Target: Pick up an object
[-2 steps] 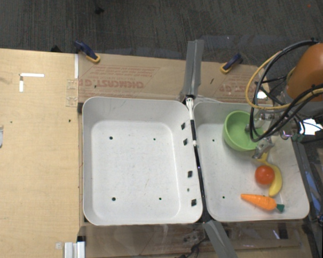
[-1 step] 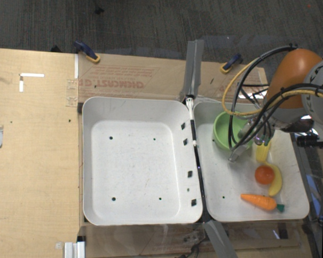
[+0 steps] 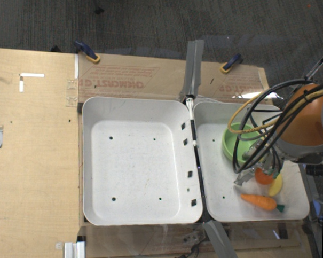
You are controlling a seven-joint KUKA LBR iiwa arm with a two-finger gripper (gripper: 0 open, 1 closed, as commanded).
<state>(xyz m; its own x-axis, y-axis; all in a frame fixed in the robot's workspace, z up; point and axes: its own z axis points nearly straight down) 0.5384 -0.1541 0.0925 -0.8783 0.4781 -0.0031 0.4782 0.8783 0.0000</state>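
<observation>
We see the gripper (image 3: 248, 175) low in the right bin (image 3: 214, 195), beside a carrot (image 3: 259, 201); its state we cannot tell. The left bin (image 3: 136, 165) offers open room on the tabletop (image 3: 27, 146).

Two blue-and-orange clamps (image 3: 87, 51) pin the cardboard sheet (image 3: 131, 79) behind the bins

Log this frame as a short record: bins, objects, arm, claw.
left bin: white, shallow
right bin: holds green bowl, carrot, orange ball, yellow piece
arm: reaches in from the right, over the right bin
claw: low beside the orange ball, above the carrot
grasp: nothing seen between its tips
</observation>
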